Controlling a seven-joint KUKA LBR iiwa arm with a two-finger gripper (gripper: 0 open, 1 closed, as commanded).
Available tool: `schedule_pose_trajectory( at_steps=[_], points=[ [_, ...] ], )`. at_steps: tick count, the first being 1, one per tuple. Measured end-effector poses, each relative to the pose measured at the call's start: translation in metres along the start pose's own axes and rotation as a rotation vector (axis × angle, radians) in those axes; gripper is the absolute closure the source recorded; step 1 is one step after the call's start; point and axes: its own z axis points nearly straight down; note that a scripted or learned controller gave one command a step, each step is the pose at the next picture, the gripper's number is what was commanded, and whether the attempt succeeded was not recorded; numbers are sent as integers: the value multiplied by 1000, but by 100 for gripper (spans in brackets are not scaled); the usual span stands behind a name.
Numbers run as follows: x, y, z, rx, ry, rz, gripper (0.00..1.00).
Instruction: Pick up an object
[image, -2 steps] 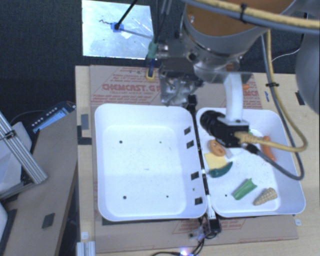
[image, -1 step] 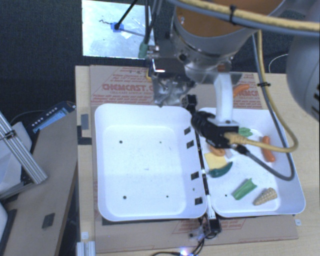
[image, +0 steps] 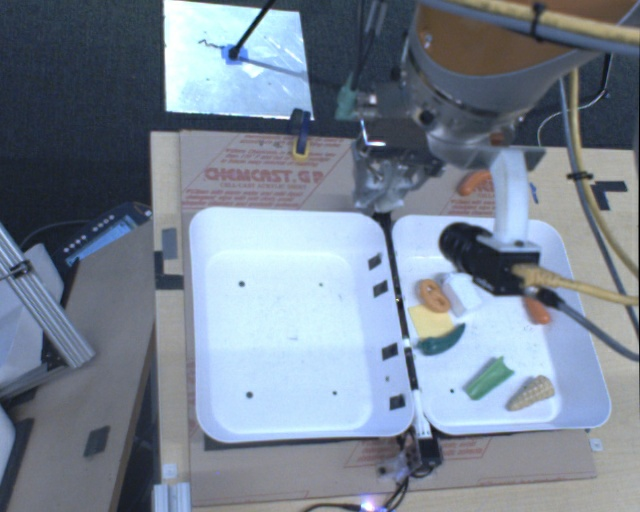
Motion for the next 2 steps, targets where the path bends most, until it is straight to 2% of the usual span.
schedule_pose_trajectory(
  at_steps=[2],
  points=[
    [40,-1,0,-1,2,-8,100]
  ],
)
